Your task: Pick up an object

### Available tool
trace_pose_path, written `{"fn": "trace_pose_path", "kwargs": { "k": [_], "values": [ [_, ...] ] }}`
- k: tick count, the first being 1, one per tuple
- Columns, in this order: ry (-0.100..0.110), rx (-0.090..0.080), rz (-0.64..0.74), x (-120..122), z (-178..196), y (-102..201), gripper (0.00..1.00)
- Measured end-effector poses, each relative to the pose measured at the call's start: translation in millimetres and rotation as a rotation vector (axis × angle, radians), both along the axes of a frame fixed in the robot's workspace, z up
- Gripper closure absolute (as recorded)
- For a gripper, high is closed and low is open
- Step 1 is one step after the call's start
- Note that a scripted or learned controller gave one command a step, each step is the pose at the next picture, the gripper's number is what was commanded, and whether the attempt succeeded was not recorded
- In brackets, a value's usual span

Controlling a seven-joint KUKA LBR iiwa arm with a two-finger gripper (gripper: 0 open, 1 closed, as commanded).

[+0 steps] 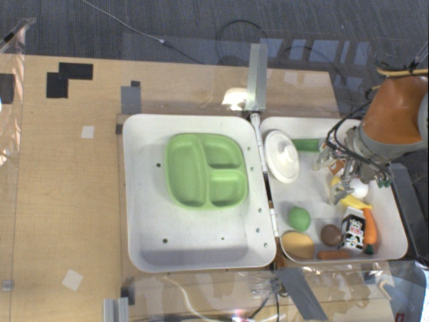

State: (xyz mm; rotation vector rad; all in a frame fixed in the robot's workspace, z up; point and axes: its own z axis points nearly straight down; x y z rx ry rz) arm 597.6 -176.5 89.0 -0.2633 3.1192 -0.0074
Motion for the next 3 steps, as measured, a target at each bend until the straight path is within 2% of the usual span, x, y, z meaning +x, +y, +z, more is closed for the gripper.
{"fn": "trace_pose_path", "kwargs": {
  "k": [1, 2, 3],
  "values": [
    [-0.002, 0.002, 0.116, -27.7, 1.0, 70.9, 0.0],
    [-0.016, 0.0, 0.121, -23.3, 15.9, 71.6, 1.0],
    [-0.013, -0.002, 0.068, 43.0, 199.8, 26.9, 1.0]
  ]
}}
